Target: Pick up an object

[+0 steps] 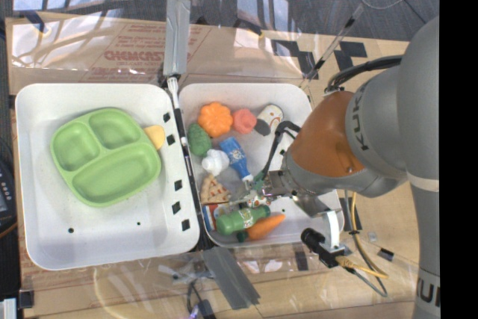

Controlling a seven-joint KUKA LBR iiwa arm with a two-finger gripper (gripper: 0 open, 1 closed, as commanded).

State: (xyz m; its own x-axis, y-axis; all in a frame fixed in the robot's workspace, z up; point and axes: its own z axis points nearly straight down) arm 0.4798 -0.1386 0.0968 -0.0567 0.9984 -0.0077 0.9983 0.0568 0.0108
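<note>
The jaws [250, 199], whether apart or together I cannot tell, hang above the green bottle [243, 220]; the carrot [267, 226] at three o'clock could get nudged aside.

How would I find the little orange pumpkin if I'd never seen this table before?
Look at the right-hand white bin, the one crowded with toy food. Go to its far edge, near the middle wall between the two bins. The pumpkin sits there, between a green toy and a pink one. It is the round orange one with ridges, unlike the long smooth carrot at the near edge.
</note>
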